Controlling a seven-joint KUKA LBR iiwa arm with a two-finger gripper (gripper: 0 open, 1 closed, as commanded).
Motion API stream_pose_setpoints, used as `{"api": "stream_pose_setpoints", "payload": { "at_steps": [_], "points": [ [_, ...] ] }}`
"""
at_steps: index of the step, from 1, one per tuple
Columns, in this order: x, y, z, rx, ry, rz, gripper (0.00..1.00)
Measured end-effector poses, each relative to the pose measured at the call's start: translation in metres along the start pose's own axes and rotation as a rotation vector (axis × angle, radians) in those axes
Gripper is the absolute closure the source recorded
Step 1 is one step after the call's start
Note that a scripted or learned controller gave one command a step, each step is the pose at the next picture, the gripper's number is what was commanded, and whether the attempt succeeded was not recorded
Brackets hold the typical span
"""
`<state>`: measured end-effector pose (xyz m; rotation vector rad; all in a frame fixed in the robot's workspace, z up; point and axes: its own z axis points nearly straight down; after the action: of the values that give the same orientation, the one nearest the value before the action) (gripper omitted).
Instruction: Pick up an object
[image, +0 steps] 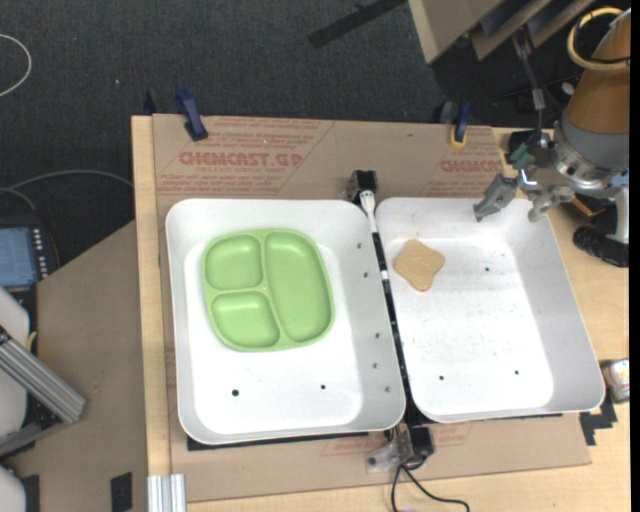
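**Gripper waits over the far edge of the right bin, holding nothing**

The gripper (517, 196) hangs above the far rim of the right bin (540, 330), near its far right corner. Its two grey fingers (491, 199) are spread apart, and there is nothing between them. The piece of toast (418, 264), light brown, lies flat on the bin floor, in the far left part of the right bin, close to the wall between the two bins. It is well apart from the gripper. In the left bin (200, 390) rests a green divided plate (268, 290) with three compartments. Both bins sit on a cardboard sheet (250, 155) with red print.
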<state>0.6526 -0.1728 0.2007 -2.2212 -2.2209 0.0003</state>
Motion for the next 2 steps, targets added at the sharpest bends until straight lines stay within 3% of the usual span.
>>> {"api": "stream_pose_setpoints", "payload": {
  "at_steps": [1, 2],
  "points": [
    [0.000, 0.001, -0.011, -0.004, -0.002, -0.001, 1.00],
    [0.023, 0.016, -0.174, -0.023, -0.006, -0.005, 1.00]
  ]
}}
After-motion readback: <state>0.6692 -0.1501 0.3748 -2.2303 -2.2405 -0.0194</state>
